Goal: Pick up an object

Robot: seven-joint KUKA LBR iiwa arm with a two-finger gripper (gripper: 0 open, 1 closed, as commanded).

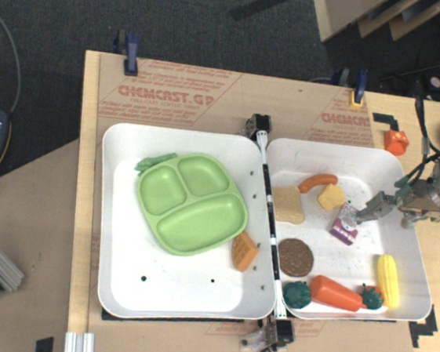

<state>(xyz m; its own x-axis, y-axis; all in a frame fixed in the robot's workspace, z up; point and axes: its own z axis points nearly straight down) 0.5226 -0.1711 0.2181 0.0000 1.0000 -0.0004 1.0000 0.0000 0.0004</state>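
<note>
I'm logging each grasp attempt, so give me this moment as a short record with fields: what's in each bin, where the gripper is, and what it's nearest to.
left bin: green divided plate; orange waffle piece beside the plate, near the divider
right bin: sausage, cheese wedge, bread slice, purple packet, brown patty, carrot, corn cob, dark green piece
gripper: over the right bin, reaching in from the right
nearest item: purple packet
held: nothing seen between its fingers
</note>
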